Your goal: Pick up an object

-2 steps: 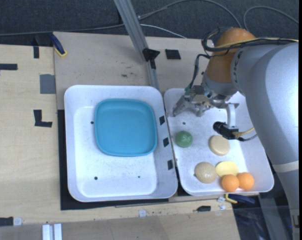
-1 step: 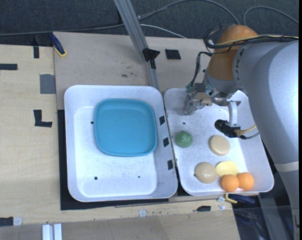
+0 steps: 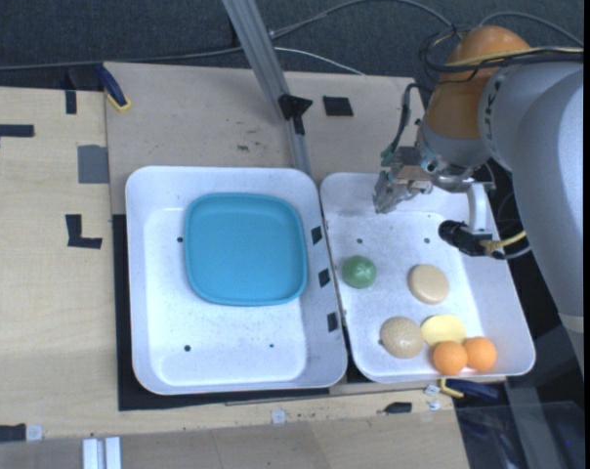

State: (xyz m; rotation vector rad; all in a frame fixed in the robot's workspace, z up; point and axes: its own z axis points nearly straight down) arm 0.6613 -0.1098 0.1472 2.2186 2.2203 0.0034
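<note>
Two white bins (image 3: 139, 262) are set side by side on the bench; the gripper (image 3: 391, 195) is hung over the right bin's far corner, its grasp state untellable, well apart from the green ball (image 3: 358, 272).

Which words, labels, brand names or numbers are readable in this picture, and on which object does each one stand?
None: no readable text stands on anything.
The blue plate, the two white bins and the round items carry no lettering.
The black tape pieces on the bench are plain marks, not signs.
</note>
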